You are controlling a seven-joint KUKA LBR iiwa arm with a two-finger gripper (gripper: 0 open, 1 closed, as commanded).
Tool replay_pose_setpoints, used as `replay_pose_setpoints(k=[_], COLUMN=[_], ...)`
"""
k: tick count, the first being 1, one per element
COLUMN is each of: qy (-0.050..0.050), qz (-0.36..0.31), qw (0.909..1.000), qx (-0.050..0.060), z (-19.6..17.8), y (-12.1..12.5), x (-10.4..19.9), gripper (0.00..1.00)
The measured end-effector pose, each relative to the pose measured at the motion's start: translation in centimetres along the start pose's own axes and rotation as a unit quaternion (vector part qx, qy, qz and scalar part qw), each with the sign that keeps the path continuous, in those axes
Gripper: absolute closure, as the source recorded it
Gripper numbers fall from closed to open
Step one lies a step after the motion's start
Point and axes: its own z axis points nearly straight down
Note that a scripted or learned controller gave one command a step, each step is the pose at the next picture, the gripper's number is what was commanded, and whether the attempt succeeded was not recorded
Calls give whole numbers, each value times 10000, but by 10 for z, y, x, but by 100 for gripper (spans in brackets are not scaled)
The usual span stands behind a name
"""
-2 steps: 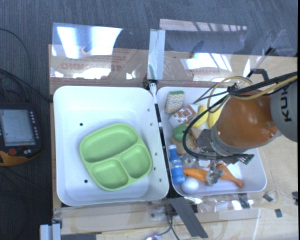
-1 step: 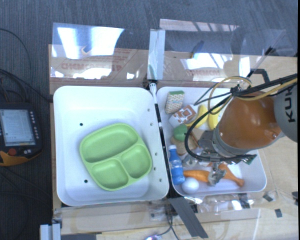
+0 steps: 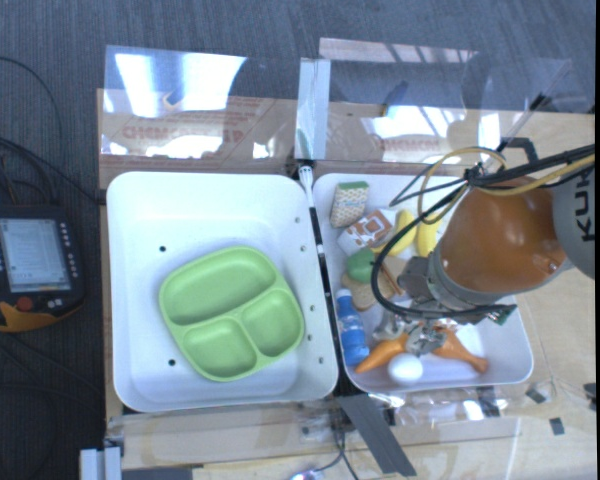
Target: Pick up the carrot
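The carrot (image 3: 382,354) is an orange piece lying near the front of the right bin (image 3: 515,366), beside a white egg (image 3: 407,370). More orange shows to the right (image 3: 467,355); I cannot tell whether it is the same carrot. My gripper (image 3: 426,338) hangs straight down over the middle of that orange stretch, at or just above it. The arm's orange band (image 3: 500,243) and wrist hide the bin's centre and much of the gripper. Whether the carrot is touched is not visible.
A blue bottle (image 3: 352,334) lies along the right bin's left wall. Behind it sit a green item (image 3: 360,265), a yellow banana (image 3: 418,230) and two small boxes (image 3: 350,203). The left bin (image 3: 140,218) holds a green divided plate (image 3: 232,311). Cables loop over the arm.
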Motion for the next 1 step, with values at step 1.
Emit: replay_pose_setpoints(k=[1], qy=[37], qz=[-89], qw=[9999], qx=[-73], z=[-83], y=[42], x=[-45], gripper=[100])
